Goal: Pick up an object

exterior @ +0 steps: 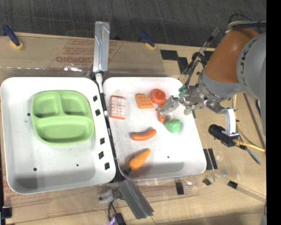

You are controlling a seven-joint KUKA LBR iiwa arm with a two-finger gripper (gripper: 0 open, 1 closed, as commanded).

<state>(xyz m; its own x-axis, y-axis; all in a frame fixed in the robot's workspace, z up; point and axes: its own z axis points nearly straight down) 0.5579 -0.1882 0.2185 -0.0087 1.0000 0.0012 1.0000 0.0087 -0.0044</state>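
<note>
The hand (167, 108) hovers low in the right bin (189, 149), between the tomato (158, 96) and green pepper (173, 125); whether it is clenched or released, I cannot tell; nothing visibly grasped.

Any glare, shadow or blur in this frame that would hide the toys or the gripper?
Camera view: glare streaks the clear sheet behind the bins; soft shadow lies along the left bin near edge; toys such as the carrot are sharp; the gripper is cluttered, its fingers hard to read.
</note>
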